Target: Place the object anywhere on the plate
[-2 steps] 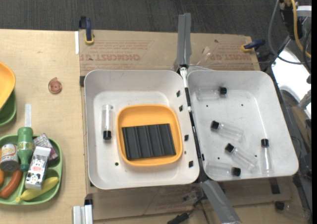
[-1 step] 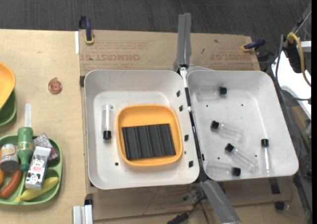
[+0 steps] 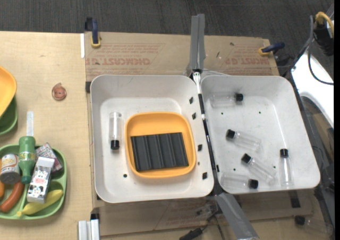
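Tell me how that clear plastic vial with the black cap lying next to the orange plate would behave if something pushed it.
The clear plastic vial with the black cap is a smooth cylinder lying on its side, so it would probably roll sideways. It looks thin and empty, so likely light and easy to knock away. The smooth white bin floor likely offers little grip, so it may slide toward the orange plate.

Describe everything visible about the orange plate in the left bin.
The orange plate is a rounded-square dish of what looks like smooth plastic, with a raised rim and shallower centre. It lies flat, right side up, on the floor of the left bin, roughly centred. A dark grey ribbed slab lies on it, covering most of its inner area and reaching toward the near rim. A clear vial with a black cap lies just left of it, apart.
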